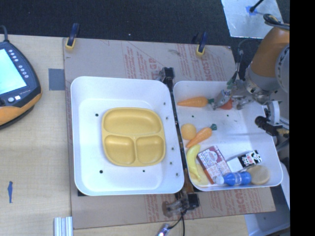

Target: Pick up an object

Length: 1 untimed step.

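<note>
Camera view, nearest corner of the right-hand shallow white bin [278,157] first: crowded with a clear blue-capped plastic bottle [235,179], a round beige biscuit-like disc [259,174], a red-and-white printed carton [211,163], a yellow plastic banana [192,167] and a small black-and-white cow-patterned box [251,158], all touching or just beside one another. Further in, an orange toy carrot with a green top [199,136] beside a round orange ball [188,131]. Over in the left-hand white bin [78,132], just a yellow three-compartment plastic plate [133,141]. At the far end of the right bin, a second orange carrot lying flat [193,102] and, right next to its green tip, a small red-orange toy piece [225,104] under the two-finger gripper [230,99], likely the target. Cannot tell how wide the tool is set, nor whether anything is in it (too small and blurred). Could easily go wrong from here: may close on air if slightly off the little piece, may nudge it against the flat carrot and push both away, or may scrape the bin's far wall, being so near it. Might also lose so small a thing on the lift.
</note>
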Available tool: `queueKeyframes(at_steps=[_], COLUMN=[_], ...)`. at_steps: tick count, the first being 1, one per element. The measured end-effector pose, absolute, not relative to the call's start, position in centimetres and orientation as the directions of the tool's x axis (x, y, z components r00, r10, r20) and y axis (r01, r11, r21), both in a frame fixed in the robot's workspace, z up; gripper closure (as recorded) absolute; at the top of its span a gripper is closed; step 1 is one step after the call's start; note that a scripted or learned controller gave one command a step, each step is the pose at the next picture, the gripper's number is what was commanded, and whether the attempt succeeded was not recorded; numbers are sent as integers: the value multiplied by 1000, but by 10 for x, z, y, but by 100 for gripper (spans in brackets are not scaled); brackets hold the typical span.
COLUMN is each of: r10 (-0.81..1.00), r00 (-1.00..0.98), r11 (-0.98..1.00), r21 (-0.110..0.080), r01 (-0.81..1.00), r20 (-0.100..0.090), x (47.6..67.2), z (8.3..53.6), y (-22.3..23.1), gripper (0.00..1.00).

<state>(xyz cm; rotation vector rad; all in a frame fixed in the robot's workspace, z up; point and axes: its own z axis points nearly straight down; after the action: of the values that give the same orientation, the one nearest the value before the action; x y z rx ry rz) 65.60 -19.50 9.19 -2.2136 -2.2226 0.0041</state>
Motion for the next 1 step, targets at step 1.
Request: queueKeyframes(at_steps=[1], r10=[1000], r00=[-5], r11=[5], r21=[-7], r01=[1000], r20=[-1], x=[656], z=[92], y=[-165], gripper=[0])
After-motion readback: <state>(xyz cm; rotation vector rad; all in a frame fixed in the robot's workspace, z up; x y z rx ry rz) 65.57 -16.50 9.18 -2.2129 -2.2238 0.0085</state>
